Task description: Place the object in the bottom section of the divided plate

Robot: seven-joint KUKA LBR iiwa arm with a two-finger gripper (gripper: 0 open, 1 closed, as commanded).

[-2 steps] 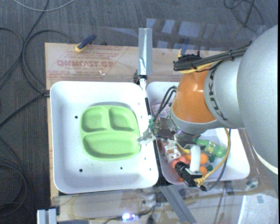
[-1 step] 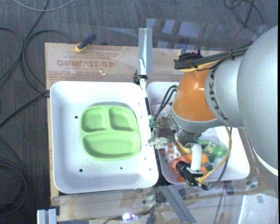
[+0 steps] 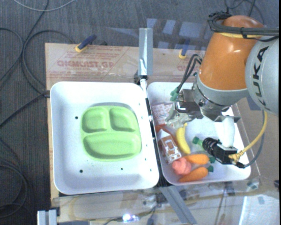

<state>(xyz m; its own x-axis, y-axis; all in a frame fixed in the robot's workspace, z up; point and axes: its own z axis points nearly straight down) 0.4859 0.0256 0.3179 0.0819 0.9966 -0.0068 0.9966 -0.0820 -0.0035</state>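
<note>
Camera view: the claw (image 3: 183, 108) hangs over the right bin (image 3: 241, 170), and I cannot tell what it is doing. The toy food, like the banana (image 3: 182, 139), lies just below it. The green plate (image 3: 111, 131) sits far left, its big bottom section bare.

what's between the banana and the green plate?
In the camera view, an orange packet lies beside the banana, then both bins' rims, then bare bin floor up to the divided plate.

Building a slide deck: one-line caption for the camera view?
KUKA arm's gripper over the right bin of toy food; green divided plate waits in the left bin.
</note>
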